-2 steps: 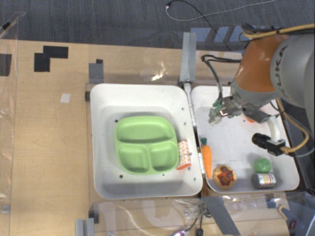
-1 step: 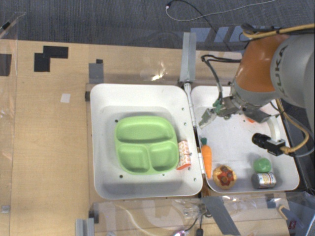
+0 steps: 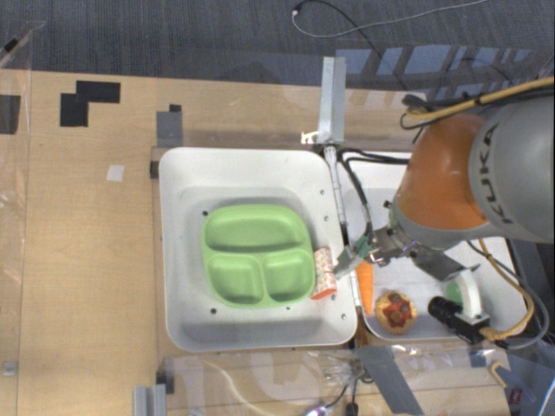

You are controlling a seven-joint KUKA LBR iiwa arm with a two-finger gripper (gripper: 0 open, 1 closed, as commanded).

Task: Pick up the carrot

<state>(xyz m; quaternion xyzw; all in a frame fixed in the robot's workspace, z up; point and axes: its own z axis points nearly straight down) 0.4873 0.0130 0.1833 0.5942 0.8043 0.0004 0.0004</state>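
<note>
Slim orange carrot [image 3: 366,287] lying in right white bin [image 3: 379,173], lower centre-right of frame, hard against the bin's left wall. Long axis near vertical in frame. Tool [image 3: 368,248] just above carrot's upper end, nearly touching (open or closed: cannot tell). Red-and-yellow round fruit [image 3: 395,310] just right of carrot. Green sectioned plastic plate [image 3: 257,253] in left bin.

fixed above the bench [image 3: 78,232], looking down at a slant, from well back. takes in both white bins: left bin [image 3: 173,232] whole near the middle, right bin [image 3: 381,167] at the right side, largely under the arm [image 3: 486,172] reaching in from the right. dark floor [image 3: 173,24] along the top edge, beyond the bench's far side.
</note>
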